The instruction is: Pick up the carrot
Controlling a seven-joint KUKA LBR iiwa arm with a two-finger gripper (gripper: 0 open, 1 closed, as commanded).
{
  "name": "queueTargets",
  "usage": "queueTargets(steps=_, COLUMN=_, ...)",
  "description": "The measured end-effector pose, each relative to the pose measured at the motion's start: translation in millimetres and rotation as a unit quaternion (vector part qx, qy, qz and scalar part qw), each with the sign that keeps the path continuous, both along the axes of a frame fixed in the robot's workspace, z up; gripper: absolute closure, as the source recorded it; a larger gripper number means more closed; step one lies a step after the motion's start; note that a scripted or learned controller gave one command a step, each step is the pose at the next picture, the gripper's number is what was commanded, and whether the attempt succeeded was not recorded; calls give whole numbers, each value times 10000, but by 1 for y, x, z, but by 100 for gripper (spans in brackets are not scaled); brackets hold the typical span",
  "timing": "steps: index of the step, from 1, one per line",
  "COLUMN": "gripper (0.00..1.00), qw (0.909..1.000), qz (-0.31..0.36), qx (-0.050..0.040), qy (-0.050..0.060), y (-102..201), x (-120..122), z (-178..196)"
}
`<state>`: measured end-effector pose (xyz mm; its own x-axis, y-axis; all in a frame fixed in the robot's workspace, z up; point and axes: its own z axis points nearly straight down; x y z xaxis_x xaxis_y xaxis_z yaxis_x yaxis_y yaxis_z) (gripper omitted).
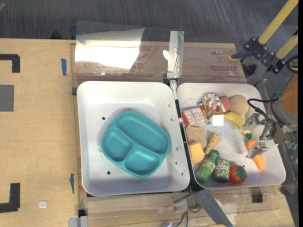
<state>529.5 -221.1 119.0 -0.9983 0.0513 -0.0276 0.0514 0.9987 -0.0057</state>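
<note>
- Carrot (259, 162): a small toy, likely light, stiff and slick; its orange mid-body looks the best grip.
- Pincer (258, 145) hovers just above; whether it is open cannot be told.

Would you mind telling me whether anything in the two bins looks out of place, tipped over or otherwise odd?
Nothing looks spilled or damaged. The teal divided plastic plate sits skewed in the left white bin. The toy food is jumbled in the right white bin, with the green toy bottle lying on its side. The small orange toy carrot lies near the pincer.
</note>
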Motion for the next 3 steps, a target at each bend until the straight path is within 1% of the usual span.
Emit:
queueTargets(steps=1, gripper=0, qw=9999, qz=51, qx=20, qy=85, y=12, x=-22, z=-30)
queueTargets(steps=2, gripper=100, qw=10000, qz=58, qx=2, qy=36, y=12, x=-18, z=-18)
queueTargets(steps=3, gripper=0, qw=10000, qz=58, qx=7, qy=45, y=13, x=-19, z=-19)
